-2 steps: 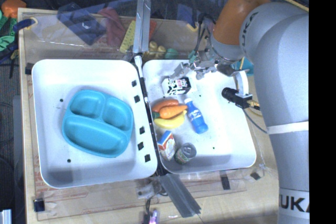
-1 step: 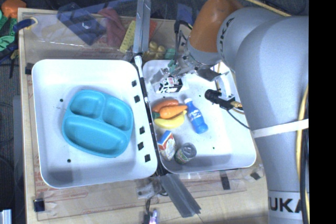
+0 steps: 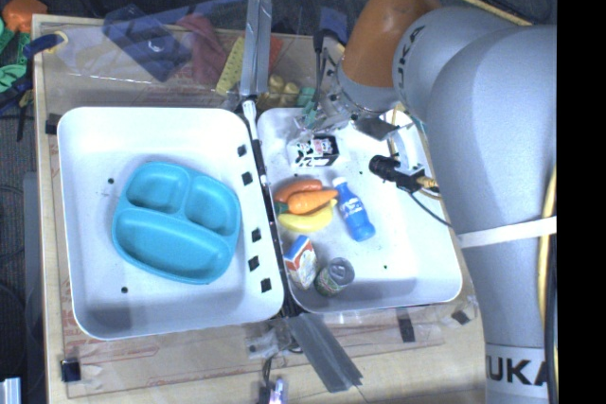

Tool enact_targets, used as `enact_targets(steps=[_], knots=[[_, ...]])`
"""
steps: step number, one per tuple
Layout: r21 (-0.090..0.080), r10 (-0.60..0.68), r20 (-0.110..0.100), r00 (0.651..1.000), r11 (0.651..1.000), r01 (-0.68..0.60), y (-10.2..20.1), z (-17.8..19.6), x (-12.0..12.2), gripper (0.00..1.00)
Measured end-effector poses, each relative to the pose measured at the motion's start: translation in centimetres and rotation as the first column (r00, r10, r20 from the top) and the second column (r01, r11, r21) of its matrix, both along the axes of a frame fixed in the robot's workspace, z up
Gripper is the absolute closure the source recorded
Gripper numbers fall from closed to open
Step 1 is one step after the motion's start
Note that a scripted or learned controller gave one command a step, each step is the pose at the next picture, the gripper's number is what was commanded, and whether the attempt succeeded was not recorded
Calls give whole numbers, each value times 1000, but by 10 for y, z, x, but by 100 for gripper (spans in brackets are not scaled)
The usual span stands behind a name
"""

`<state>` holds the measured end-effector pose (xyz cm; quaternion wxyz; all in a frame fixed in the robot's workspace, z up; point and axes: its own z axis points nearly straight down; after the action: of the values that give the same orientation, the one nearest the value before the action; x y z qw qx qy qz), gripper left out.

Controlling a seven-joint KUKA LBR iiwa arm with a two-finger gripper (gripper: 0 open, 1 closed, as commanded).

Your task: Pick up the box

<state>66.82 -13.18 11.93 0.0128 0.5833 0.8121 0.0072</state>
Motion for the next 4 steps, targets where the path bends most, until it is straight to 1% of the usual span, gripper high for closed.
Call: enact_targets(steps=[1, 2, 3, 4], knots=[[0, 0, 0, 1000, 1000, 0, 0, 0, 0, 0], [-2, 3, -2, 1000, 1000, -3, -1, 8, 1, 100], [3, 39, -32, 999, 999, -39, -67, 50, -11, 100], [4, 39, -32, 999, 999, -39, -67, 49, -11, 0]])
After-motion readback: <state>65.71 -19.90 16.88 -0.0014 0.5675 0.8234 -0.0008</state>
